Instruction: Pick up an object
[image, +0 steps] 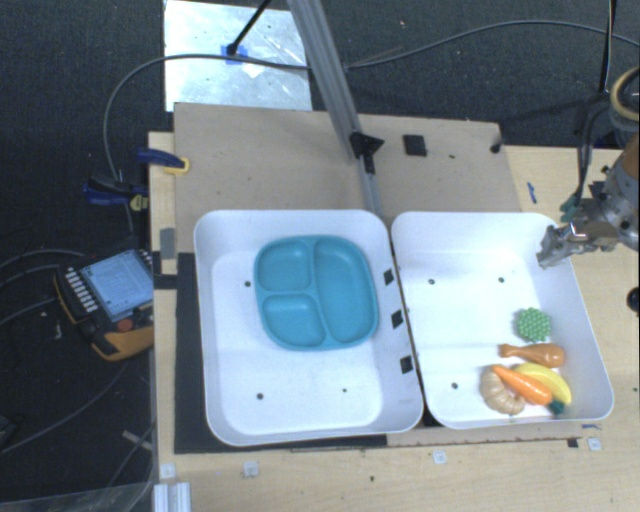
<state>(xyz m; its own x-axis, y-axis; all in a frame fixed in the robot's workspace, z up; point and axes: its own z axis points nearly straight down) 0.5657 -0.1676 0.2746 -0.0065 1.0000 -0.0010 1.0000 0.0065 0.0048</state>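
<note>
Two shallow white bins sit side by side on a bench. The left bin (300, 420) holds a blue divided plate (316, 292). The right bin (470, 260) holds a cluster in its near right corner: a green ball (533, 323), drumstick (535, 352), carrot (520, 382), banana (548, 381) and a tan pastry (499, 394). The gripper (556, 245) hovers over that bin's far right edge, grasping nothing; whether it is released or clenched cannot be told.
</note>
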